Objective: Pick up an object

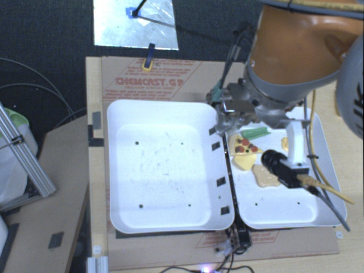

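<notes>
Looming over the right bin: the grey arm (301, 33) with its orange band comes in from the right and covers that bin's far half.
Jaws: low under the wrist, close to the seam between the two bins at their far end. From where I stand I cannot tell whether they are released or clenched, and I see nothing held in them.
Right bin (284, 215): shallow and white, with all the small things gathered in its far-left part. Its near half is open white floor.
Green piece (256, 133): lies flat just beneath the wrist, the farthest of the group.
Yellow wedge with red spots (245, 152): sits just on the near side of the green piece and close to the seam-side wall.
Tan piece (265, 177): lies near the wedge's near-right corner and is partly covered by robot hardware.
Small yellow bit (284, 144): lies to the right of the wedge, beside the pale bracket.
Left bin (159, 152): a wide white floor with a few dark specks, open from wall to wall.
Seam: the two bins meet rim to rim, and black clips (219, 164) sit along the joint.
Cardboard sheet (153, 81): lies under both bins with red lettering showing beyond their far rims, and a narrow strip of it shows along the near edge.
Worktop (68, 169): tan surface reaching out to the left of the cardboard.
Silvery sheet (135, 16): lies on the dark floor beyond the cardboard, well away from the bins.
Metal rail (23, 158): slants across the far left, well clear of the left bin.
</notes>
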Controlling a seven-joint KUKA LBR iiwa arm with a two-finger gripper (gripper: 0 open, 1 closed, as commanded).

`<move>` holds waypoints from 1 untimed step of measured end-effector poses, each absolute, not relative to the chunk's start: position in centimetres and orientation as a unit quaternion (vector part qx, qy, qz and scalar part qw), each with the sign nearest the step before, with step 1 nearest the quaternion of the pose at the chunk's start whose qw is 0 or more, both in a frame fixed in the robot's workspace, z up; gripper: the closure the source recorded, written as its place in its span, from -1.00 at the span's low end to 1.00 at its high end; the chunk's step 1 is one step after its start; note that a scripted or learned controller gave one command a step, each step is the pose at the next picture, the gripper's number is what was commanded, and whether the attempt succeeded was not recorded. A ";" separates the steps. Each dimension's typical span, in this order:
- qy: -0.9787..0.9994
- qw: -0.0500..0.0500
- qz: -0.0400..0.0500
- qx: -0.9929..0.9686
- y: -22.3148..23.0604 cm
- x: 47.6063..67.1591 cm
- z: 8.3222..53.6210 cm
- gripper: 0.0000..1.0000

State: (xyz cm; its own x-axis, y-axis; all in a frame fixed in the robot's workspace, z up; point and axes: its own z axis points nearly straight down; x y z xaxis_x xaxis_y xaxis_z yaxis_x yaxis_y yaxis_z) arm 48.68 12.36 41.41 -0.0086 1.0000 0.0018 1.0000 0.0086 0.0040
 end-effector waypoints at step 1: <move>0.710 -0.001 -0.002 0.704 17.7 52.8 28.9 1.00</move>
State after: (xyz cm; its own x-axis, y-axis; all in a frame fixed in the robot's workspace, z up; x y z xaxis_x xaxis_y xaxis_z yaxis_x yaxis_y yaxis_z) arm 52.85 17.66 28.87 -0.0083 1.0000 -0.0007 1.0000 0.0083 -0.0048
